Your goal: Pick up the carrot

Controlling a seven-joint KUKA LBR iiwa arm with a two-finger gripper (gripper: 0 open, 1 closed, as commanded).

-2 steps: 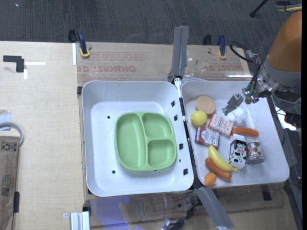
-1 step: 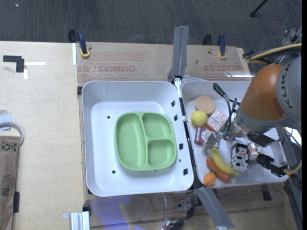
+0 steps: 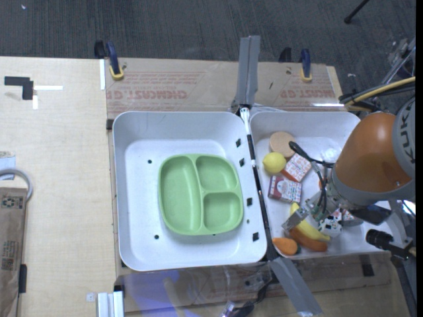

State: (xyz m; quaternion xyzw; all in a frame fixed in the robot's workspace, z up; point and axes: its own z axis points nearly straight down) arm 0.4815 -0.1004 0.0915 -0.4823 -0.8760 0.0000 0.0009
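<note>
The carrot (image 3: 312, 242), an orange elongated piece, lies near the front wall of the right bin (image 3: 350, 121). A yellow banana (image 3: 304, 229) sits right against it on the far side. My gripper (image 3: 314, 219) is low in the right bin, directly over the banana and just behind the carrot. The arm's orange band (image 3: 371, 154) hides the bin floor behind it. Nothing shows clearly as held.
A rounded orange item (image 3: 285, 246) rests at the front left corner of the right bin. Further back are two small cartons (image 3: 285, 190), a lemon (image 3: 274, 162) and a tan disc (image 3: 282, 140). The left bin (image 3: 132, 177) holds a green divided plate (image 3: 200, 193).
</note>
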